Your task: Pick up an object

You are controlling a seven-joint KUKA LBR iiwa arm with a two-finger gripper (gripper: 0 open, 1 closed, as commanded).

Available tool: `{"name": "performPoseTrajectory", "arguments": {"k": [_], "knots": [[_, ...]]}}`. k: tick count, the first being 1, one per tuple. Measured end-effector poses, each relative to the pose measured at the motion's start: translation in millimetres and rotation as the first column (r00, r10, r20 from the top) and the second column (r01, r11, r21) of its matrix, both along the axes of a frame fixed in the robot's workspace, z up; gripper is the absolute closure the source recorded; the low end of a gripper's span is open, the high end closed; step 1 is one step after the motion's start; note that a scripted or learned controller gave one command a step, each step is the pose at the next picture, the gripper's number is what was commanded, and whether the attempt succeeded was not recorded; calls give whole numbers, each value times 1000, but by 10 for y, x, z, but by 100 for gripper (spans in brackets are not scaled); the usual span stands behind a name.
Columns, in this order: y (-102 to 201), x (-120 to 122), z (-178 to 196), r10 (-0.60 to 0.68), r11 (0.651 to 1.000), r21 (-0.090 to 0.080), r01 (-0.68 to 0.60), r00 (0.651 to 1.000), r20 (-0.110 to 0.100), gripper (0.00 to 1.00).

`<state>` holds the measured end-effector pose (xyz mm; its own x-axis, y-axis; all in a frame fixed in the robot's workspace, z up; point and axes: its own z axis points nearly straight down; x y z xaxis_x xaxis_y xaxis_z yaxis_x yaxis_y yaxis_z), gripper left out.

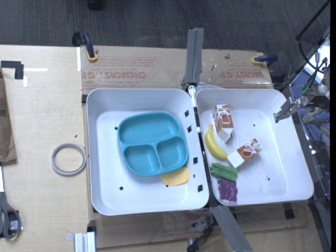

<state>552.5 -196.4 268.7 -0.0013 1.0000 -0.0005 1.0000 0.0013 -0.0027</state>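
Camera view is showing two bins sitting side by side on the worktop [42,104], rims touching at the middle so either can be reached w/o re-positioning. L bin [100,156] is holding a blue plate [152,143] lying flat, w/ a yellow piece [176,177] tucked partly under its near edge, so that piece is looking awkward to get at. R bin [273,161] is holding the loose pickable stuff, all bunching toward its left side: far carton [223,121] lying tilted, banana [214,143] just beside it and running along the wall, near carton [247,152] lying on its side a bit further out, pea pod [224,170] just below the banana, grapes [227,189] touching or nearly touching the pod near the front wall. Rest of the R bin floor is lying bare. A grey metal bit [284,111] is poking over the R bin's far-right rim; it may be part of the arm's end, but I'm not able to say, so whether the hand is apart or together: cannot tell. Nothing is looking lifted; every item is resting on a bin floor, so the pick is prob. not yet begun. My guess: near carton is offering the easiest target, since it's sitting clear of the wall w/ room on both sides, whereas banana and far carton are crowding each other. A tape ring [69,158] and scissors [8,219] are lying out on the worktop, well apart from the bins, prob. not part of the job.
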Motion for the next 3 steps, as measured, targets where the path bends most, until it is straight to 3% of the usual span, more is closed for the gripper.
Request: {"name": "performPoseTrajectory", "arguments": {"k": [1,2,3], "knots": [[194,355,-784,-559,829,-2,559,829,-2,0],[-33,726,-922,-502,865,-2,502,865,1,0],[48,1063,-804,-534,845,-2,534,845,1,0]]}}
